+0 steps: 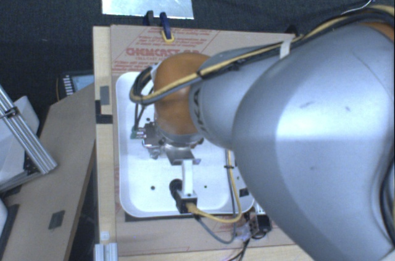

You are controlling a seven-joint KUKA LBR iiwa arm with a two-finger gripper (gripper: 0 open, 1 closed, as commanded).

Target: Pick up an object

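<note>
We see the big grey arm (308,130) reaching in from the right. Its orange band (173,96) sits over the white bin (139,192), and the gripper (171,147) hangs above the middle of that bin. We can't make out if the gripper is spread or squeezed tight. The arm hides much of the bin, so we can't say where a thing to pick up lies. Brown cardboard (185,44) with red letters lies behind the bin

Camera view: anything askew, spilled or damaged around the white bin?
Nothing stands out. The shallow white plastic bin lies flat with an intact rim and no spill on its visible floor; the grey arm hides the rest.
</note>
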